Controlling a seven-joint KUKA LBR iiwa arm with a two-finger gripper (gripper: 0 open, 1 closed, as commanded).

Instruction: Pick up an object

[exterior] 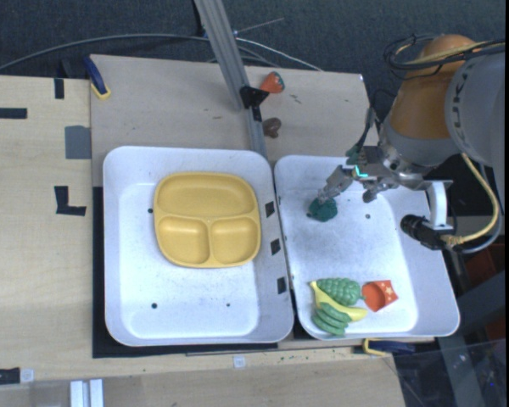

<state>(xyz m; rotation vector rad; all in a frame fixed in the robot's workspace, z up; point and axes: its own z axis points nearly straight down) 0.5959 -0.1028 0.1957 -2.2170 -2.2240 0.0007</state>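
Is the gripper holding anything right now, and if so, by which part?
Cannot be told. The gripper has one fingertip down at the small dark green object in the right bin, touching or just above its top, but no grip on it is visible.

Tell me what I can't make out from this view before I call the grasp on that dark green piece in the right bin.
- Grip: one of the fingers reaches down to the dark green object, but contact is too small to judge from the camera view.
- Object identity: too small and blurred.
- Pile at the right bin's near end: the green items overlap the yellow piece, hiding parts.
- Arm base: cut off by the right edge.
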